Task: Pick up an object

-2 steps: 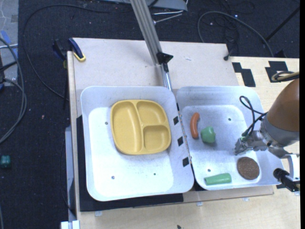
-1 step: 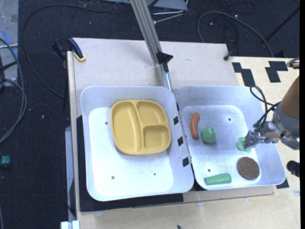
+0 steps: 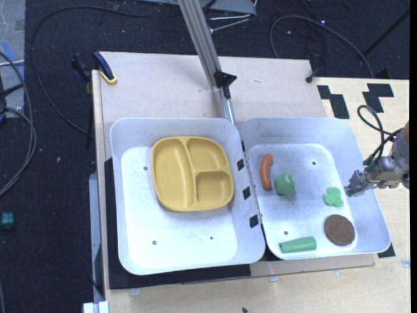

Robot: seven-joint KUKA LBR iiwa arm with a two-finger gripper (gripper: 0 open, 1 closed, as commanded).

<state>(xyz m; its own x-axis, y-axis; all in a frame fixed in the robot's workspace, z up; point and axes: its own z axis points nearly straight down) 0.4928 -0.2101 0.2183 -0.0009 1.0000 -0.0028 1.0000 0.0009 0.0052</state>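
Hovering at the right bin's edge

My gripper (image 3: 355,184) is sitting just right of the green piece (image 3: 334,197); can't tell its state.

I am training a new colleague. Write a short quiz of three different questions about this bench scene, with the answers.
1. True or false: the yellow divided plate lies in the right bin.
2. Which item lies nearest the gripper? A) orange sausage-shaped toy B) small green leafy toy C) green cylinder
3. Fill in: the brown disc lies near the right bin's ____ corner, front or back.

Key: 1. False, it lies in the left bin. 2. B. 3. Front, the edge closest to the camera.
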